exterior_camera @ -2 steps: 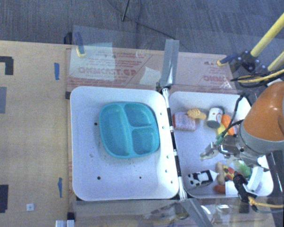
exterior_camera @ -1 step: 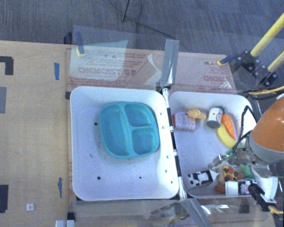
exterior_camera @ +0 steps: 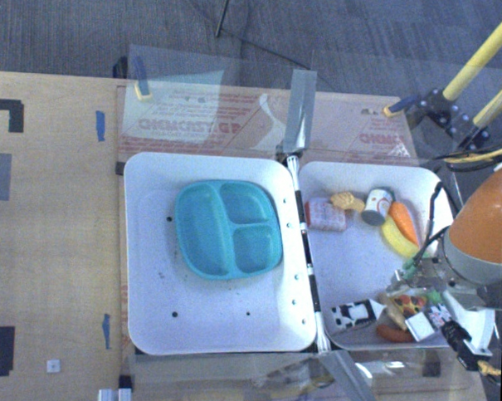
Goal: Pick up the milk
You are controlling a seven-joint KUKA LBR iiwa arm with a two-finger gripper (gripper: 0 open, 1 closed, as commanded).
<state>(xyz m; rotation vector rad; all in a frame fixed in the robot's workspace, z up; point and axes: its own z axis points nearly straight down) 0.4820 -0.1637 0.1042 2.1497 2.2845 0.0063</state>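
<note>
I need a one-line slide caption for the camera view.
KUKA arm over right bin, milk carton near front edge; blue tray in left bin.

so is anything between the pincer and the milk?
Nothing visible. The milk, a black-and-white carton, lies on its side near the front edge of the right bin. The pincer is just right of it over a cluster of small toys, with bare bin floor between the two.

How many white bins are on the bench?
2. The left bin holds a blue plate. The right bin holds the toy food, with the arm over its right side.
</note>
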